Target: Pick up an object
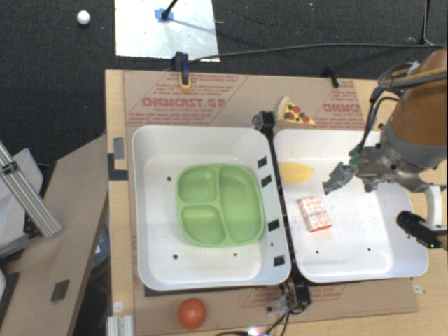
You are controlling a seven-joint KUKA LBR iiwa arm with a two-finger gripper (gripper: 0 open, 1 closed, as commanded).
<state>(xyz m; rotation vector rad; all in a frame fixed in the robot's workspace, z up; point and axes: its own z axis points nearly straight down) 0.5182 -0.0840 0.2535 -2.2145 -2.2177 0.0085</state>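
In the right bin (392,261) a small pink and white box (314,213) lies near the middle-left, and a flat yellow oval piece (295,172) lies at the back left. My gripper (335,180) hangs over this bin, just right of the yellow piece and a little behind and to the right of the box. It points left and down, apart from both. In the left bin (150,187) sits a green divided plate (219,204).
A toy pizza slice (295,113) lies on the cardboard behind the bins. An orange ball (191,313) rests on the bench in front of the left bin. A black hinge strip (274,194) runs between the two bins.
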